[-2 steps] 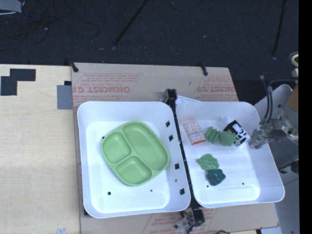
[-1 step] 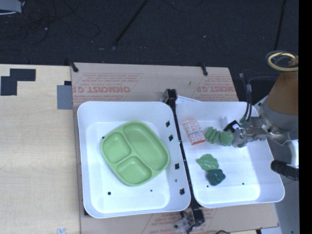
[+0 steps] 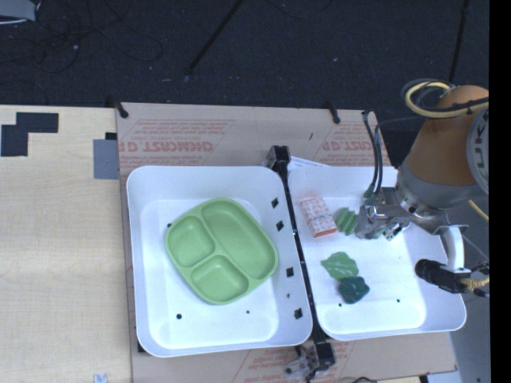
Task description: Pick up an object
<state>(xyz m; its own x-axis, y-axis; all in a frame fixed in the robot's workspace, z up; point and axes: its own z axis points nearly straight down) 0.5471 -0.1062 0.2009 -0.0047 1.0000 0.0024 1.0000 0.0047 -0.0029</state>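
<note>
The right bin (image 3: 399, 313) holds a small orange-and-white box (image 3: 317, 216), a light green piece (image 3: 346, 221) just right of it, a green leaf-shaped piece (image 3: 340, 264) and a dark teal lump (image 3: 353, 289) below that. My gripper (image 3: 378, 226) hangs low over the right bin's middle, right beside the light green piece and above the leaf piece. The arm's grey and orange body (image 3: 444, 154) rises behind it on the right.
The left bin (image 3: 152, 214) carries a green divided plate (image 3: 220, 250). A black divider with clips (image 3: 290, 246) runs between the bins. A black-tipped part (image 3: 435, 273) sticks out over the right bin's right side. Cardboard lies under both bins.
</note>
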